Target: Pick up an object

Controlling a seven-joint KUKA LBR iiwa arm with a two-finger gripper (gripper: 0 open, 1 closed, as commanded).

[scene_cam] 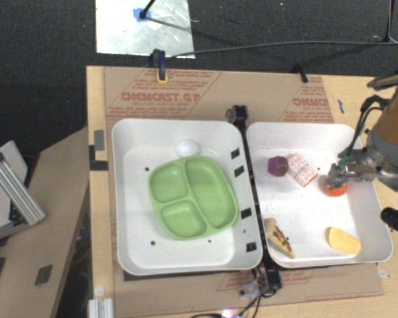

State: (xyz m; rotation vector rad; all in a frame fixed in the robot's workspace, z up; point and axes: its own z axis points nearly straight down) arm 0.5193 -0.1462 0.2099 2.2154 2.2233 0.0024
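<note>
Starting at the near edge of the right bin, a yellow wedge is seen by the front right corner, and a pizza-slice toy lies w/ its long axis running along the divider between the bins, tip toward the front. Open white floor is left between these two.

Farther back, the gripper is found over an orange-red round thing, which sits close to the bin's right wall. The thing lies directly under and slightly toward the camera from the gripper; being round, no long axis is offered, so approach angle prob. matters little. Whether it is actually pinched can't be told: the finger ends are hidden by the wrist body, and only the thing's lower rim is visible.

Left of the gripper, a pink-and-white box lies on a slant, just beside a purple ball. Clear floor is left btw. the box and the orange thing, so a straight lift is judged unobstructed; the right wall is the nearest edge and sideways drift that way should be avoided.

In the left bin, well apart, a green divided plate is set mid-bin, w/ a white egg just beyond its far rim.
</note>
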